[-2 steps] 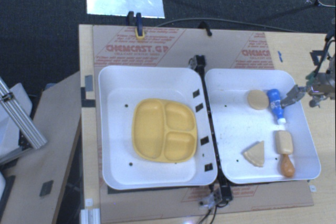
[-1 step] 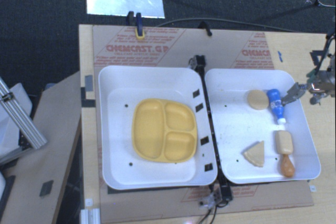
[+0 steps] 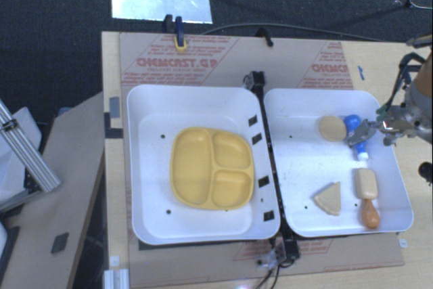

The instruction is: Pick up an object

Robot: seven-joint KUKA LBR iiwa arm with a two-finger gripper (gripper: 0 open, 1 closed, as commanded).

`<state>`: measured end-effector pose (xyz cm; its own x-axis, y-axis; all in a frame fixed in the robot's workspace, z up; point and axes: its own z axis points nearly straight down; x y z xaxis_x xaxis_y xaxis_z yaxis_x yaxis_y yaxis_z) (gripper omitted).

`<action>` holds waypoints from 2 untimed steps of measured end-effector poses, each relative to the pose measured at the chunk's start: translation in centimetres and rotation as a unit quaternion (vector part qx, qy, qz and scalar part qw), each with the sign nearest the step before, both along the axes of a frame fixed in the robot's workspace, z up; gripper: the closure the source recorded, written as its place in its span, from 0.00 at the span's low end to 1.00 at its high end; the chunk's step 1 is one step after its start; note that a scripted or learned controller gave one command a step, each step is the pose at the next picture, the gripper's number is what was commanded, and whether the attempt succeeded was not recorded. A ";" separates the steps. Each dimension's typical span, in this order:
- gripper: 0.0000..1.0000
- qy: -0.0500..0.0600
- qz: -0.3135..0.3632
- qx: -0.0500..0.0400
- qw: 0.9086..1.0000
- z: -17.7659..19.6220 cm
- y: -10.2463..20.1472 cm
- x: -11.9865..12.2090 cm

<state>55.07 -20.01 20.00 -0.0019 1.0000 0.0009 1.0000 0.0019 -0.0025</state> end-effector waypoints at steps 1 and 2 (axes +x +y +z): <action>0.00 0.000 0.000 0.000 1.000 -6.2 -0.5 0.0; 0.00 0.000 0.000 0.000 1.000 -11.4 -0.4 0.0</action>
